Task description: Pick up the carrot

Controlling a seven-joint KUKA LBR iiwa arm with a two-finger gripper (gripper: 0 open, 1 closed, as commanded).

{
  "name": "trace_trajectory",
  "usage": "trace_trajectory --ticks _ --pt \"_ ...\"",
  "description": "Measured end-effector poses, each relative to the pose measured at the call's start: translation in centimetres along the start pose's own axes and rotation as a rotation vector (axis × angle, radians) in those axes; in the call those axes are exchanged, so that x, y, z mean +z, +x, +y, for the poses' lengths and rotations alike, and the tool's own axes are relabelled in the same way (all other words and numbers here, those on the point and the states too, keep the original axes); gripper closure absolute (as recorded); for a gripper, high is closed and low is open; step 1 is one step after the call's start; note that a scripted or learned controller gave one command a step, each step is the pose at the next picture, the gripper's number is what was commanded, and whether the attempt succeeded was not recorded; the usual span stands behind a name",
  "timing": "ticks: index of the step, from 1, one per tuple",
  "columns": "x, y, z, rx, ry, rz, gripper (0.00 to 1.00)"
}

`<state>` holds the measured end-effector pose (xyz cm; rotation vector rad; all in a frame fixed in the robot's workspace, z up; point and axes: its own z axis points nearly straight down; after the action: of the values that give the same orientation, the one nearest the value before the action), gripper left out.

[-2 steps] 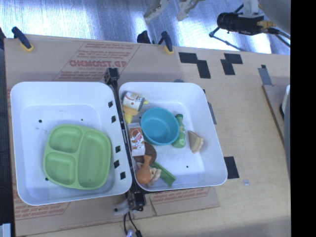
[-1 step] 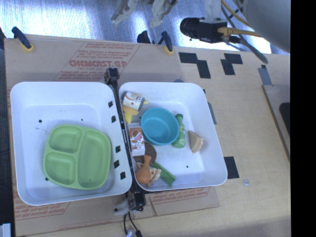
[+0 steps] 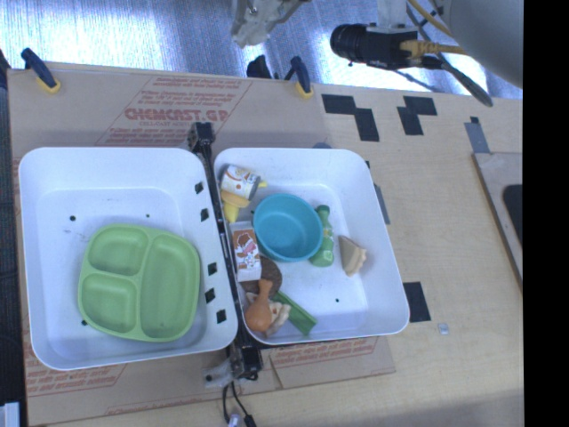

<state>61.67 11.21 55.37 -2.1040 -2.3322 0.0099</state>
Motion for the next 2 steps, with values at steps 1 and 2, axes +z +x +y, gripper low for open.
trace_trajectory --ticks 1,2 --pt "18.9 3.9 -2.2 0.032 0.017 -0.003 1.00" --pt "21.3 -0.5 4.0 0.168 0.005 -0.004 1.00"
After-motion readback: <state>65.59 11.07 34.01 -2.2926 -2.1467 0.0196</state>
